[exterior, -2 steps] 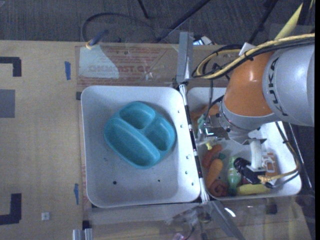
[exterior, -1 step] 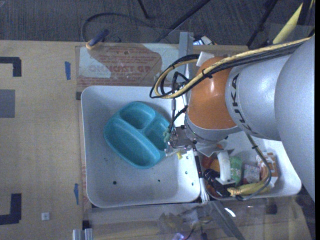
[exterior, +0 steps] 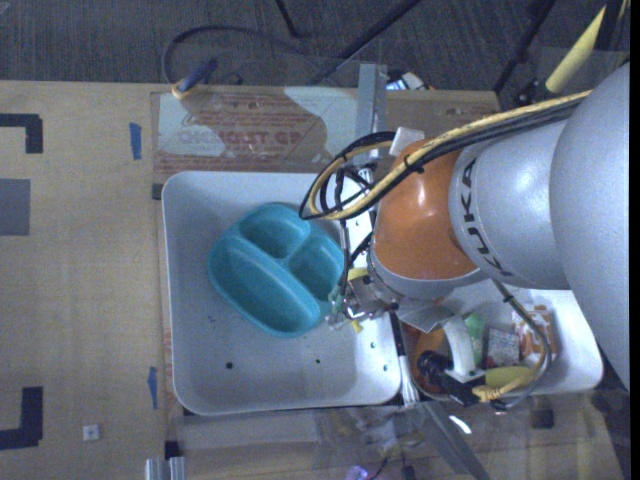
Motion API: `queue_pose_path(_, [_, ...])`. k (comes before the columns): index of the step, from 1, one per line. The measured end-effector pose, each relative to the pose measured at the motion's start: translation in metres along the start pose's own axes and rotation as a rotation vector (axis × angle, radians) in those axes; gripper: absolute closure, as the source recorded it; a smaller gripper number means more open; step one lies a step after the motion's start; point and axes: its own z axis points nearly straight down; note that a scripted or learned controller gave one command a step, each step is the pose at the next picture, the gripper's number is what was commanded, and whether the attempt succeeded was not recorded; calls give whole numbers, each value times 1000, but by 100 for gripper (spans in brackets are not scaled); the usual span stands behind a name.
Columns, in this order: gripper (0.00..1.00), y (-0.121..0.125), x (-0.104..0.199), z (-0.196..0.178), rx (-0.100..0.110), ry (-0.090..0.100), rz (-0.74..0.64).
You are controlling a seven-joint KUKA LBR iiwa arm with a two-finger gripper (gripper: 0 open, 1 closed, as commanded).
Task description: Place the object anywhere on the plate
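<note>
Wooden bench [exterior: 80,298], two white bins [exterior: 190,298]; teal divided plate [exterior: 275,268] just left of gripper [exterior: 350,303]; finger spread impossible to tell.

Two white bins: the left bin [exterior: 190,298] holds one teal divided plate [exterior: 275,268]; the right bin [exterior: 580,353], beside it, holds several small items, too jumbled to count.
</note>
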Motion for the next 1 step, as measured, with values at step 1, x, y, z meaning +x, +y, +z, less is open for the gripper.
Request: queue_pose_path(1, [100, 70, 90, -63, -3, -2, 56])
